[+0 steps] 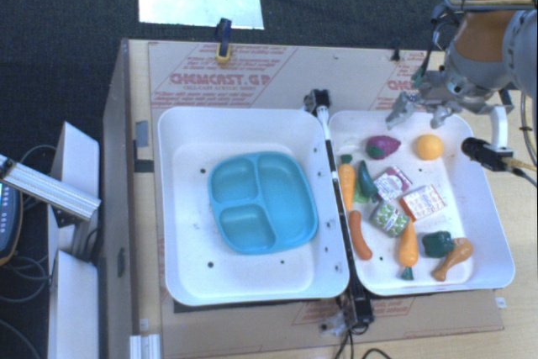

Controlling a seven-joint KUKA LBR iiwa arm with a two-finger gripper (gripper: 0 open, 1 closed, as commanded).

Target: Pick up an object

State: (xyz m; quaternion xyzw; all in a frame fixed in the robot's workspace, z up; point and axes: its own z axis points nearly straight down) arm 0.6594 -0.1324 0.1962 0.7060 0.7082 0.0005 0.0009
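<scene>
White bins side by side on the bench, and the grey arm with its orange band comes in from the right, its gripper (424, 107) hovering over the far rim of the right bin (487, 219). Fingers are spread apart, one reaching left, one pointing down, and there's nothing between them. Just below sits the orange ball (429, 147), with the purple eggplant (382, 146) to its left, both lying loose on the bin floor. Further down it's a crowd: a carrot (346, 186) along the left wall, a green pepper (365, 179), two small packets touching (labels too small to read), a second carrot (408, 247), and a drumstick (451, 257) in the near corner. Over in the left bin (185, 181), a blue divided tray (261, 202) lies tilted.
</scene>
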